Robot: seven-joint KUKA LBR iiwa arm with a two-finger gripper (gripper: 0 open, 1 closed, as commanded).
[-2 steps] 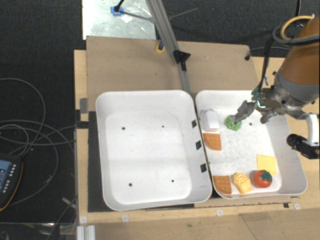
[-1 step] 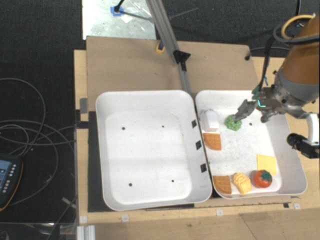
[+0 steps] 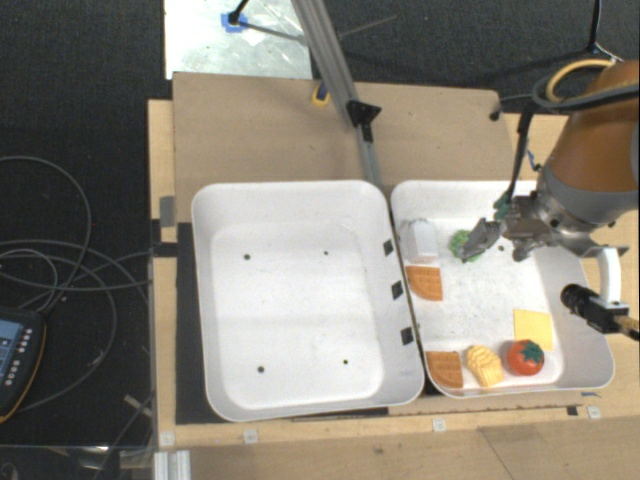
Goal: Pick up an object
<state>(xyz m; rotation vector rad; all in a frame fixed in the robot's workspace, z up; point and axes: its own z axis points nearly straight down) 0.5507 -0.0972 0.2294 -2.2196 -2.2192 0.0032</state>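
Note:
My gripper (image 3: 502, 242) hangs over the upper middle of the right bin (image 3: 580, 268). It is open, with nothing showing between its fingers. A small green leafy piece (image 3: 462, 243) lies just left of the left finger (image 3: 484, 236), touching or nearly touching it. A white block (image 3: 420, 236) sits by the bin's left wall, and an orange slice (image 3: 425, 283) lies below it. Along the front of the bin lie an orange piece (image 3: 445, 368), a yellow ridged piece (image 3: 485, 365) and a red tomato (image 3: 526, 357). A yellow square (image 3: 533, 325) lies above the tomato.
The left bin (image 3: 215, 268) stands beside the right one, joined by black clips (image 3: 397, 290). A grey pole (image 3: 330, 48) slants over the bench's back. A black and white fitting (image 3: 595, 303) hangs off the arm over the right bin's right rim.

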